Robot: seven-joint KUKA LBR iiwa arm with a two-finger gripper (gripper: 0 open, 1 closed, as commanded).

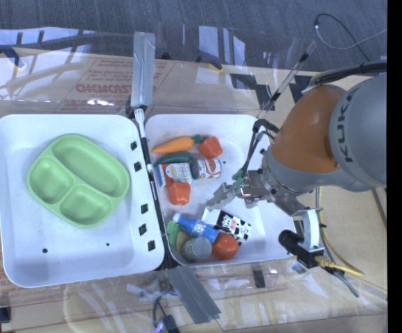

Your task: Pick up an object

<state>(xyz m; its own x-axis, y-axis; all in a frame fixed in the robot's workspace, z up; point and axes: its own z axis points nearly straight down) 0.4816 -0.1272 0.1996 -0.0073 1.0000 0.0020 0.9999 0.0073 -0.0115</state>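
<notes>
Two white bins sit side by side on the counter. The left bin has a green divided plate lying flat in it, three compartments. The right bin is where all the small stuff is piled, mostly along its left side: an orange carrot at the top, a red-orange piece just beside it, a small can with a dark green thing to its left, an orange cup-like piece below that. Lower down there's a blue bottle, a grey round lid, a red ball and a black-and-white cow-patterned block.

Arm comes in from the right, and the claw hangs over the middle of the right bin, just above the cow block and right of the orange cup piece. Its fingers look slightly parted, with nothing between them.
</notes>
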